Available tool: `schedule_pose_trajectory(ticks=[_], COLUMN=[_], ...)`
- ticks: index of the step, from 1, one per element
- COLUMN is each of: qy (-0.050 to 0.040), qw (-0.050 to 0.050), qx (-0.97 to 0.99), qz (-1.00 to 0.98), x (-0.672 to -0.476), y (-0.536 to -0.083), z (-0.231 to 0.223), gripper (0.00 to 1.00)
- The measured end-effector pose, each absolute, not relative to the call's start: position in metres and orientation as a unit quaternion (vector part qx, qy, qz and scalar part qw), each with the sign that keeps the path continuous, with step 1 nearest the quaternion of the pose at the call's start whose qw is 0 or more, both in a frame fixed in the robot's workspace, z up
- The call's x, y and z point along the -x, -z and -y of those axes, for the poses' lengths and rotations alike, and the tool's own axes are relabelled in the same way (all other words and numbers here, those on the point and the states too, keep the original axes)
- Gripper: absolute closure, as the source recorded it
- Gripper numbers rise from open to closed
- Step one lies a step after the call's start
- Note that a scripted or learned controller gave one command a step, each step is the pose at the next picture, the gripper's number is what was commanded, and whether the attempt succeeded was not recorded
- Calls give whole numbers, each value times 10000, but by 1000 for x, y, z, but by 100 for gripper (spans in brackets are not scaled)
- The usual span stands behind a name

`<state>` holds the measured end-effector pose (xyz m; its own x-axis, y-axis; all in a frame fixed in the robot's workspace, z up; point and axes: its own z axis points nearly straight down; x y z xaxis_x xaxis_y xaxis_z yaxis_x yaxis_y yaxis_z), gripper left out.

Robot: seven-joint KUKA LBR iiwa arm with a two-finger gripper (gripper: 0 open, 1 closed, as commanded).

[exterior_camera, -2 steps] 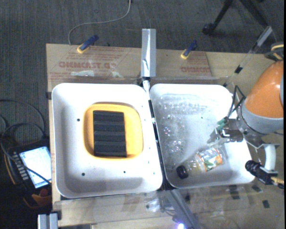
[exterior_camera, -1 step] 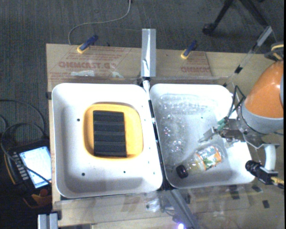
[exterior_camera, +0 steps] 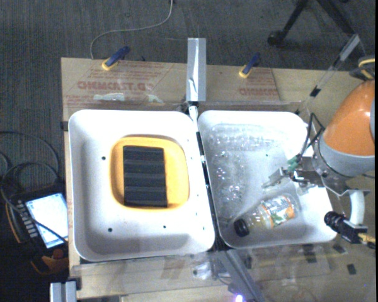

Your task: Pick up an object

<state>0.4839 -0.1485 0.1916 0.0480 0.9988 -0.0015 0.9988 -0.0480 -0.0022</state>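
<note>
Nothing is lifted yet: the plastic bottle point(exterior_camera: 268, 214) lies near in the right bin point(exterior_camera: 252, 121); the gripper point(exterior_camera: 294, 170) hovers just beyond it, grip state unclear

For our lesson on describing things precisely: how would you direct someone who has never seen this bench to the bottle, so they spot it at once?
Start at the right-hand shallow white bin of the pair. Look to its near edge, where a clear plastic bottle lies on its side, its black cap pointing towards the left bin. Its orange and green label sets it apart from the transparent crinkled plastic packaging further back.
</note>
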Motion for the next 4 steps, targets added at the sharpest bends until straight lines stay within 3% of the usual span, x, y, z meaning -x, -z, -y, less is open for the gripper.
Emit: schedule_pose_trajectory(ticks=[1, 2, 3, 4], qy=[33, -1, -16, 62], qw=[-52, 2, 3, 18], qx=[7102, 7331, 6926, 6355], qz=[7040, 6801, 7213, 7720], x=[-488, -537, -489, -489], y=[-91, -98, -142, -92], z=[201, 207, 198, 216], gripper=[0, 0, 0, 0])
